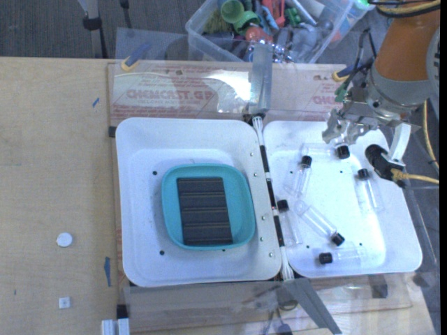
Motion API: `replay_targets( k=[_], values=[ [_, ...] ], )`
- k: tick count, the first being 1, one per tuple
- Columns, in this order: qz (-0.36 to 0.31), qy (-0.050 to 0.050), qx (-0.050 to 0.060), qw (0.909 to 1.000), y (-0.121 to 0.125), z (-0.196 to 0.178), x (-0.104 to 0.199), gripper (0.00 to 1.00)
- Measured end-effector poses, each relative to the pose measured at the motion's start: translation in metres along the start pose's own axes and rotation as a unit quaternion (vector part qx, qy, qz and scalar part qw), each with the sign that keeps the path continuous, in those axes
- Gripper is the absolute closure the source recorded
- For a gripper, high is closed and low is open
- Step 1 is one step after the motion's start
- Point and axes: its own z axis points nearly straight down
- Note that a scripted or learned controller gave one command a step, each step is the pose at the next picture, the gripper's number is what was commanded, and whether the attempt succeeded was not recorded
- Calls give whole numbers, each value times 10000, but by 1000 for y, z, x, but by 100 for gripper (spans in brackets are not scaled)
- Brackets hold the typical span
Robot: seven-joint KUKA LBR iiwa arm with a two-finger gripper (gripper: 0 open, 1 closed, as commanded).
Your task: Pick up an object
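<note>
Several clear plastic tubes with black caps lie scattered in the right bin (398, 257). One tube (303, 176) lies near the bin's left middle, another (368, 192) towards the right, and a third (318, 222) lies slantwise lower down. My gripper (341, 132) hangs over the far part of this bin, below the orange band of the arm. A black cap (342, 151) sits right under the gripper; whether it is gripped cannot be made out. The left bin (140, 145) holds a teal dish (171, 187) with a dark ridged block (203, 211) in it.
A clear tub of colourful toys (272, 12) stands behind the bins. A cardboard strip (174, 93) runs along the back edge. The wooden benchtop (49, 152) stretches to the left, with a small white disc (64, 240) on it. Cables (412, 179) hang at the right.
</note>
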Motion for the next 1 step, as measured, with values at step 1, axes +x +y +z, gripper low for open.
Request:
replay_targets(
  k=[1],
  values=[
    [497, -2, -3, 9988, 20, 13, -8, 100]
  ],
)
